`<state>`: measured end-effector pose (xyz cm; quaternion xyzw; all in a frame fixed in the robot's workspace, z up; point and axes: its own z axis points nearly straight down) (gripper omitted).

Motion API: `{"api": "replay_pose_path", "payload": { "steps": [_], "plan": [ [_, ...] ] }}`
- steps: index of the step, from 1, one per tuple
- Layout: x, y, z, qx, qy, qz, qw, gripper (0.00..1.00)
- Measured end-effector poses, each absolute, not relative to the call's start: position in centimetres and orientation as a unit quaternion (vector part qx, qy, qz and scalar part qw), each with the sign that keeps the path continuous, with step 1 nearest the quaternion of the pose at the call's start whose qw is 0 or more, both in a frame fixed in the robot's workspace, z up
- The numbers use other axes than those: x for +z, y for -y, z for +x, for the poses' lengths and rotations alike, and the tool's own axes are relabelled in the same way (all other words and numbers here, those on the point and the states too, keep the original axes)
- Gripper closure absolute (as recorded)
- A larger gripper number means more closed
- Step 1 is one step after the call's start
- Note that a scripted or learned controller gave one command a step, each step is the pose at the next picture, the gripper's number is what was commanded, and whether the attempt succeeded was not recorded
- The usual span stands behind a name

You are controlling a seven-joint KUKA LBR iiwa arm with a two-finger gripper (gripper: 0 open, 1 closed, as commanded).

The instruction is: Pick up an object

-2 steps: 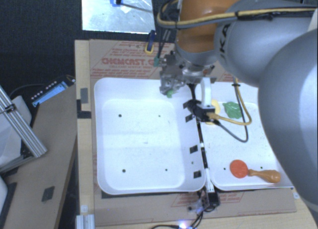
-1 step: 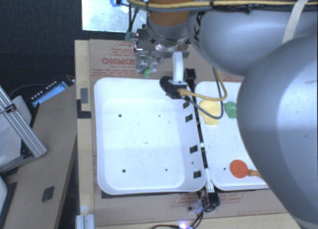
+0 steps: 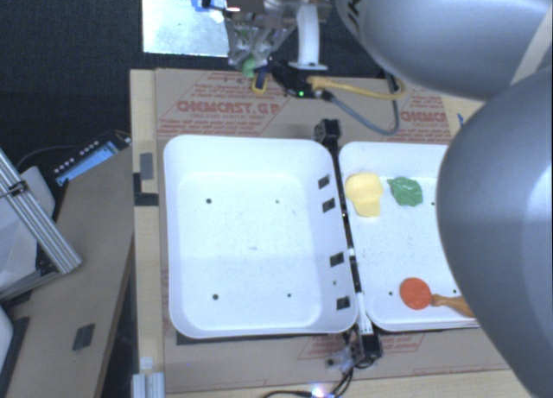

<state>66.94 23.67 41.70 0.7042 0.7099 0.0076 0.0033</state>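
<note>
- Above the far edge of the bench, beyond both bins, we found the pincer hanging at the top of the camera view, with the grey arm sweeping in from the right.
- We could not tell whether the pincer was released or clenched; its tip was a blur of metal with small green and yellow bits near it, and we could not make out what those bits were.
- We saw nothing clearly held there.
- Well below the pincer and off to its right, in the right bin, lay a yellow object close to the divider, its long axis running roughly toward and away from the pincer.
- Just beside it, further right of the pincer, sat a green object, lumpy, with no clear direction.
- Farthest from the pincer, near the bin's front wall, lay an orange object, a round head with a thin tail pointing right until the arm hid it.
- The left bin lay directly below the pincer, well apart from it.
</note>
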Motion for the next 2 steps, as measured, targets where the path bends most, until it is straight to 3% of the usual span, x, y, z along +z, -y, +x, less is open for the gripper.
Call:
{"api": "replay_pose_path", "payload": {
  "steps": [1, 2],
  "plan": [
    [54.5, -23.4, 65.2, 0.0077, -0.709, 0.705, 0.004, 1.0],
    [53.5, -15.9, 64.7, 0.0, -0.706, 0.709, 0.0, 1.0]
  ]
}}
